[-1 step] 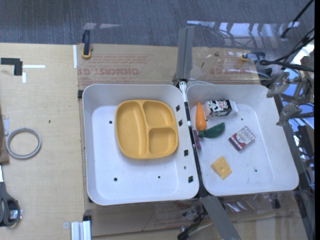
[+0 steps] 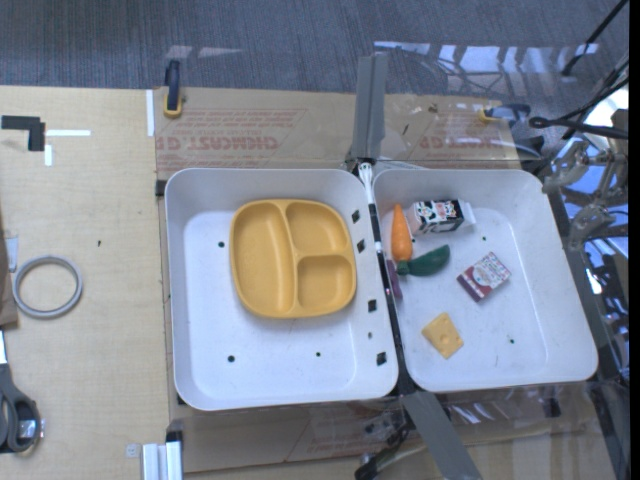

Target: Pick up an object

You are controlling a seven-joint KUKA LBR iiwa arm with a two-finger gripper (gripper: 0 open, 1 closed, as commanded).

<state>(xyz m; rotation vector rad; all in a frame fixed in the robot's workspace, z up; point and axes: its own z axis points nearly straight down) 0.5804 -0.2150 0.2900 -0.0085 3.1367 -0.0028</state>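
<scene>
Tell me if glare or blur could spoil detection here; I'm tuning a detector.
Camera view: lighting is even and shadows soft; the yellow tray, carrot and cheese are sharp. The clear panel behind the right bin reflects light, and print on the red packet is too small to read.

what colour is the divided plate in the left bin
Yellow plate, seen in the camera view.

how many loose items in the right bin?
5: carrot and green pepper near the divider, milk carton at the back, red box mid-right, cheese wedge in front. None seem hidden.
</scene>
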